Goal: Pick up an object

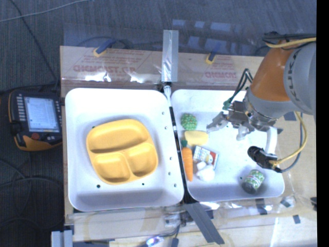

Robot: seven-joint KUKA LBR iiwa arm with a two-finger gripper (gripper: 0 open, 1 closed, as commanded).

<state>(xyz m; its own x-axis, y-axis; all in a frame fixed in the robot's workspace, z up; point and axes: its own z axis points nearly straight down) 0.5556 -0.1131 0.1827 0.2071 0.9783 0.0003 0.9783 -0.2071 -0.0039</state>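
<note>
Nearest the lower edge of the camera view, a small can with a green label (253, 180) is lying in the near right corner of the right bin (226, 192), well apart from the other items. Along that bin's left wall, four objects are sitting in a loose column: a green bumpy ball (188, 121) at the far end, a pale yellow block (196, 137) just below it, an orange carrot (187, 163) running lengthwise beside the wall, and a small red-and-white packet (205, 156) lying just right of the carrot, with a white rounded piece (205, 174) touching the packet's near end. The gripper (230, 127) is hanging over the middle of the right bin, right of the yellow block and apart from it; its two fingers are spread wide, one finger (216, 122) pointing toward the green ball and the other pointing down toward the bin floor, and nothing is sitting between them. The grey arm with its orange band (272, 76) is reaching in from the right, above the bin's far right corner. The left bin (77, 107) is carrying a yellow compartment tray (122, 150), set at a slight angle near its centre. A handheld control pendant (36, 118) is resting on the floor left of the bench.
</note>
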